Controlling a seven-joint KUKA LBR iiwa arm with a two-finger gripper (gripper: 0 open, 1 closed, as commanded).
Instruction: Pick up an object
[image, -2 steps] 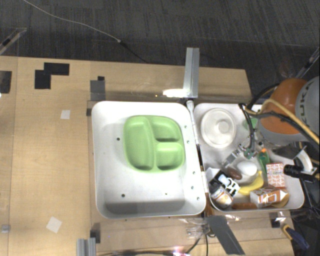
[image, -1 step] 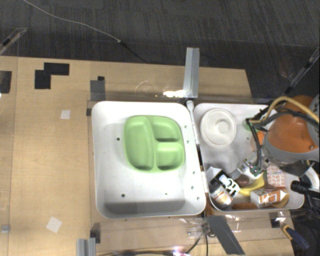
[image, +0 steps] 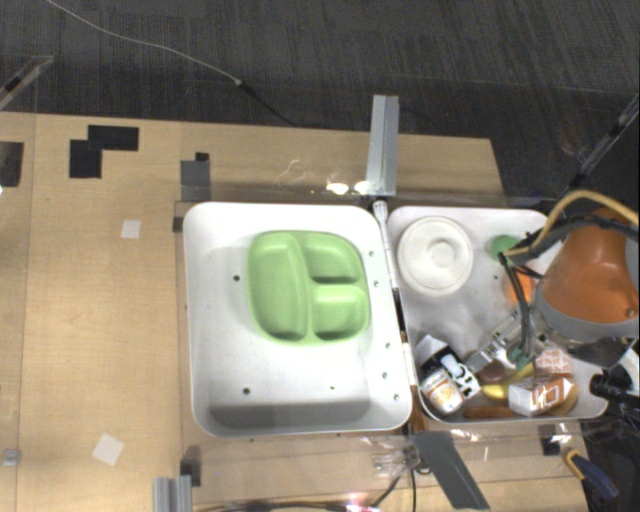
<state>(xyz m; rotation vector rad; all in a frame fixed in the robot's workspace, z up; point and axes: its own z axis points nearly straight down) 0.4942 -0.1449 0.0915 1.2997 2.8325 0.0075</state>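
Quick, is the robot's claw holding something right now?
Gripper: down among the clutter in the right bin; whether it is open, shut or holding anything cannot be told.

left bin (image: 215, 300): divided tray (image: 305, 285) inside | right bin (image: 470, 300): round lid (image: 435, 252) rear-left, clutter (image: 490, 385) front

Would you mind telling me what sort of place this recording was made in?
Probably a robotics lab test bench: two white bins sit on a wooden bench, the robot arm reaches into the right bin, and cables trail across the dark floor.
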